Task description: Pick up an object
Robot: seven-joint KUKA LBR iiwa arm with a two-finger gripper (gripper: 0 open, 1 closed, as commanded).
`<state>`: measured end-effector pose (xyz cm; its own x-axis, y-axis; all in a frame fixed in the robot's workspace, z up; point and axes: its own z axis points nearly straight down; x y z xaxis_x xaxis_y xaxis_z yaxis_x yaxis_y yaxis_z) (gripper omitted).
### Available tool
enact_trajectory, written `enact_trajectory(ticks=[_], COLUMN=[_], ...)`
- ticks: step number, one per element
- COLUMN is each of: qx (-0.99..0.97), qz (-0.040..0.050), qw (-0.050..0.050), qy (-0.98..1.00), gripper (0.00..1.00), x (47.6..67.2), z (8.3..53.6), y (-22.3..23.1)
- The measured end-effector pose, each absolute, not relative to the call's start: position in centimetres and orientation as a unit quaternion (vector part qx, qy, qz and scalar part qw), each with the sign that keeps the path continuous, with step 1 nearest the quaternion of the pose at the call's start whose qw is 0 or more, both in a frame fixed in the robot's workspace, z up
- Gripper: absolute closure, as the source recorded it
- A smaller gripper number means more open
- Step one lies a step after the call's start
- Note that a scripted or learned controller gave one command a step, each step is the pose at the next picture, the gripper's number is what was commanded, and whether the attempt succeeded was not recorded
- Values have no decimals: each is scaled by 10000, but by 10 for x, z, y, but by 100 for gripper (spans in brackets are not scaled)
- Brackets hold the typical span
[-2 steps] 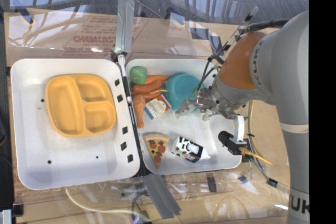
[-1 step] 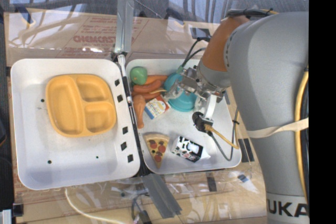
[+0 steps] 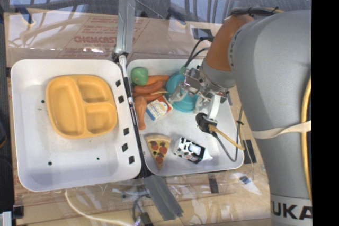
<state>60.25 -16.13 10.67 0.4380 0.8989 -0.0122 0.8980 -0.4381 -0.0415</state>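
Note:
My gripper [image 3: 183,93] reaches in from the right and hangs low over a teal bowl [image 3: 179,93] at the back of the right bin [image 3: 225,159]. Its tips are down at the bowl, partly hidden by the wrist. Left of the bowl lie a green ball [image 3: 140,75], an orange carrot [image 3: 150,84], another carrot [image 3: 140,111] along the left wall, and a small milk carton [image 3: 158,108]. Toward the front lie a pizza slice toy [image 3: 158,148] and a black-and-white packet [image 3: 189,150].
The left bin [image 3: 32,161] holds a yellow divided plate [image 3: 81,104]. A metal divider with black clips [image 3: 127,108] runs between the bins. The grey arm with its orange band [image 3: 225,42] and cables [image 3: 222,135] covers the right bin's right side.

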Motion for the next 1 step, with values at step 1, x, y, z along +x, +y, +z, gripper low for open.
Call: enact_trajectory(ticks=[1], qx=[-8936], qz=[-9], qw=[6], qy=[-4490], gripper=[100], x=[613], z=[195], y=[-83])
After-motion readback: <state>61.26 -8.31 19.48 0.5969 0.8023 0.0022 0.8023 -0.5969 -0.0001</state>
